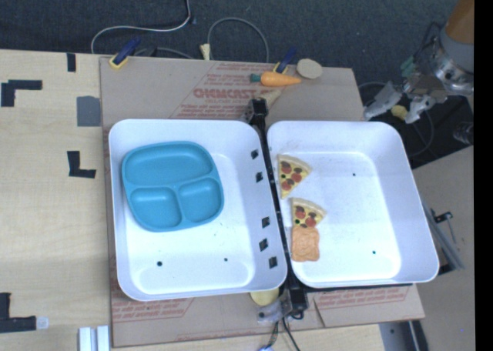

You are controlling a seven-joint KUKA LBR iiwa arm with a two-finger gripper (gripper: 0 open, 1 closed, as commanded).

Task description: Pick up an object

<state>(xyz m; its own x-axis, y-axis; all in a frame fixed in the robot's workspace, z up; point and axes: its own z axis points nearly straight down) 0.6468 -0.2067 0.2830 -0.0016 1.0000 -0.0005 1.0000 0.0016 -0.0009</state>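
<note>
In the right bin [385,211], along its left wall, lie a toy pizza slice [292,172], a second pizza slice [306,213] and an orange-pink slab [305,245] just below it. My gripper [399,105] hangs outside that bin, beyond its far right corner, at the end of the grey arm with the orange band. Its two fingers are spread open and nothing is between them. It is well away from the toy food.
A blue divided plate [173,185] sits in the left bin [123,249]. Beyond the bins, a toy carrot [279,78] and a beige disc [310,68] rest on the cardboard. A yellowish object [264,295] peeks out below the bins' joint.
</note>
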